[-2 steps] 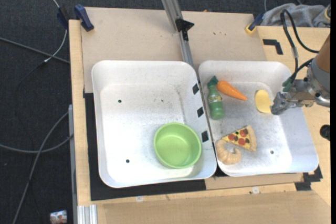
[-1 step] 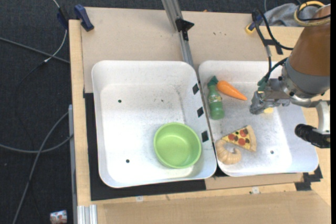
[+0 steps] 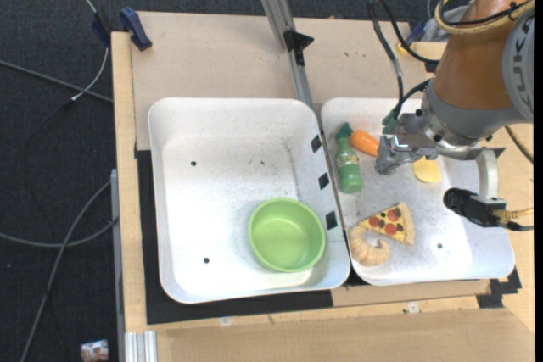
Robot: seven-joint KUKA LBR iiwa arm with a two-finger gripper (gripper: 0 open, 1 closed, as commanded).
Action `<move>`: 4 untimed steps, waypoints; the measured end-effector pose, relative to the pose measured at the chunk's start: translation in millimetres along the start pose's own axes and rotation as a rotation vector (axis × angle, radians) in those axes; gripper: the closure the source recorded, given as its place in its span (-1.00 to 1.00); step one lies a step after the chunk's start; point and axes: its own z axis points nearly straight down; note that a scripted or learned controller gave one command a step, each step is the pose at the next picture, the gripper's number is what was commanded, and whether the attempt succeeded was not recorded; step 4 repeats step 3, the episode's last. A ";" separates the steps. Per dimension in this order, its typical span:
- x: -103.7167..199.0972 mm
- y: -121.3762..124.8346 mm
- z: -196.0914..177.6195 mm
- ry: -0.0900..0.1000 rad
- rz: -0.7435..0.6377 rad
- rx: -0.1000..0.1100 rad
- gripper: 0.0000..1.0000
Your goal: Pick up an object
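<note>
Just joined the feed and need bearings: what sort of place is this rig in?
Likely a robotics lab: a bench with two white bins, toy food such as a pizza slice, and loose cables on dark carpet.

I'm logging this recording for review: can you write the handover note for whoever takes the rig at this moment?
Gripper: low over the right bin, beside the orange carrot and green bottle; nothing visibly held, finger state unclear.
Right bin also holds the pizza slice, a doughnut-like pastry and a yellow piece.
Left bin: green bowl.
Done: nothing picked yet. Left: grasp and lift one object.
</note>
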 end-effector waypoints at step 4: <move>148.6 29.6 -10.3 0.000 0.000 0.001 1.00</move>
